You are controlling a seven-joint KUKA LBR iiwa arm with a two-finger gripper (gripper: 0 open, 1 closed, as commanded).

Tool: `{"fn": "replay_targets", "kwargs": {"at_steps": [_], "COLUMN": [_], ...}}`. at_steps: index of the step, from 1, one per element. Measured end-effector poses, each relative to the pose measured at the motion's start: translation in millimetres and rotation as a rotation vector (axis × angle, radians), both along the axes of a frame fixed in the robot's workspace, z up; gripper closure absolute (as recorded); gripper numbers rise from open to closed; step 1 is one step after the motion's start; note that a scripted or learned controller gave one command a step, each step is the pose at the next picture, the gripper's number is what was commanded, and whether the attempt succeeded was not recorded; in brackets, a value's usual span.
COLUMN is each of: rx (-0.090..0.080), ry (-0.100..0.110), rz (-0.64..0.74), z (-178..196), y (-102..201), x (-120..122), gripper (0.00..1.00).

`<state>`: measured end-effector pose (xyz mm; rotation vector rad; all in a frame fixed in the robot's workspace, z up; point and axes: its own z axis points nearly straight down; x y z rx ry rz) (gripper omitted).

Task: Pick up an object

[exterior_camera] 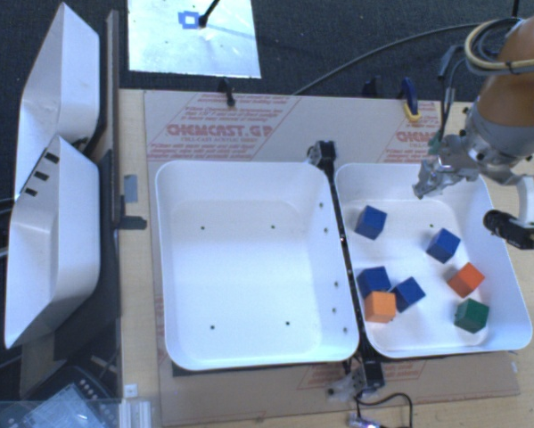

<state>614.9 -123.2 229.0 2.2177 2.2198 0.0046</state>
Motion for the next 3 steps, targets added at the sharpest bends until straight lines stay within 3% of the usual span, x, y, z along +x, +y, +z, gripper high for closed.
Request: {"fn": "replay_targets", "kwargs": {"at_steps": [1, 3], "rx": [0.0, 0.002], "ry": [0.0, 0.005], "rz": [0.0, 0.005], "z": [47.5, 36.5], "y": [-0.2, 99.1], "x": [0.8, -26.1], "gripper": [1.0, 1.0]}}
